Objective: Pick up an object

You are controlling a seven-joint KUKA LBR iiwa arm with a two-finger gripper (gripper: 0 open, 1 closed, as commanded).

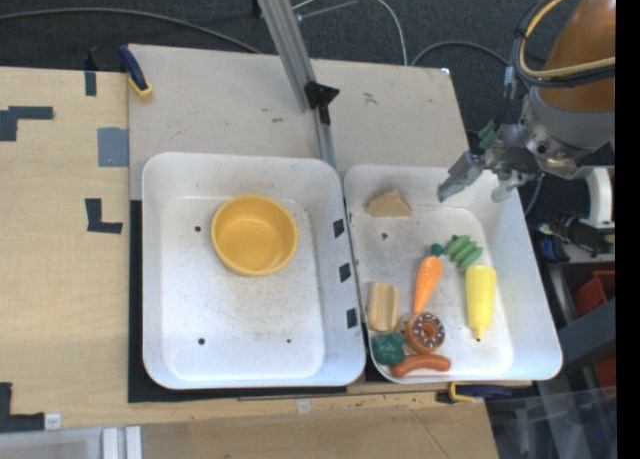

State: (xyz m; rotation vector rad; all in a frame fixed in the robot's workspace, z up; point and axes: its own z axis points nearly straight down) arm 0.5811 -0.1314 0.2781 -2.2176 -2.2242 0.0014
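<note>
The right bin (520,247) holds several toy foods: a tan wedge (387,204) at its back, an orange carrot (428,282), a green piece (463,249), a yellow corn cob (481,298), a beige bread slice (381,305), a chocolate donut (427,330), a dark green piece (388,349) and a red sausage (421,365). My gripper (478,177) hangs above the back right of this bin, right of the tan wedge, with nothing seen between its fingers. Its two grey fingers stand apart.
The left bin (170,277) holds a yellow bowl (255,234). A slanted metal pole (290,37) crosses the back and ends at the gap between the bins. A blue and yellow clamp (135,70) sits at the back left corner.
</note>
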